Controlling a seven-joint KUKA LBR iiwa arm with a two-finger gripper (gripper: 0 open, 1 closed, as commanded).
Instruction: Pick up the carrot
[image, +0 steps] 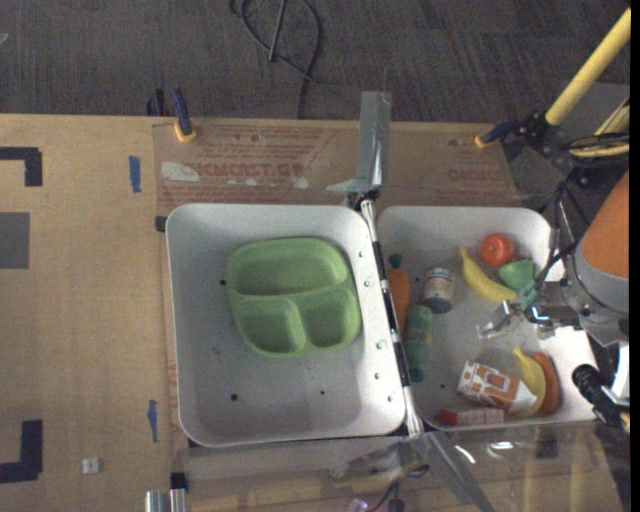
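**Carrot along the divider, gripper over the far side of the right bin**

Lay in the right bin (450, 222), the carrot (399, 292), pressed against the left wall beside the divider shared with the left bin (190, 330). Ran with its long axis roughly up and down the view, green-tipped end toward the top edge, orange body narrowing toward a green bottle (418, 338) just below. Touched or nearly touched that bottle; too small to tell which.

Hung over the right part of the same bin, the gripper (512, 315), well apart from the carrot, with a small can (437, 288) and a banana (484, 281) between. Looked metallic and blurred (fingers merged with glare on the bin floor), so open or clenched could not be told. Showed nothing clearly between the fingers.

Sat near a tomato (497, 248) and a green pepper-like piece (519, 274), both above the gripper. Lay lower right a juice carton (487, 384) and a second banana (531, 377) against a red-orange item, partly hidden. Cut off at the right edge, the arm's orange band (610, 240). Held a green divided plate (293, 294), the left bin.
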